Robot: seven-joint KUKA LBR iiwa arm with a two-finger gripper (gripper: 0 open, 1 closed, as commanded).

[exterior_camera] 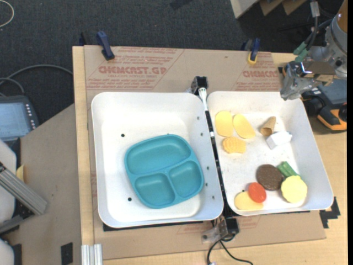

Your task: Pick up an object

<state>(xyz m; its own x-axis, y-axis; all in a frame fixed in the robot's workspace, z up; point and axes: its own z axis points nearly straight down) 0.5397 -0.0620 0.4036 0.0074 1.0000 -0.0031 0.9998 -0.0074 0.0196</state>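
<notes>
Claw (290, 87) sits above far right corner of right bin (314, 148), clear of contents; finger state cannot be told at this size. Nothing held.

Likely target: white block (278, 138), mid-bin, just beside small tan cone (268, 126). Judged light, rigid, flat-sided; take across opposite faces. Small, pale against white bin floor.

Alternatives: yellow chips (234, 124), thin, probably slippery, hard to pinch flat. Brown round cookie (269, 176), red tomato (256, 192), yellow lemon (294, 189) crowd near edge, touching; tight approach.

Left bin (110, 120) holds teal divided plate (164, 170).
</notes>
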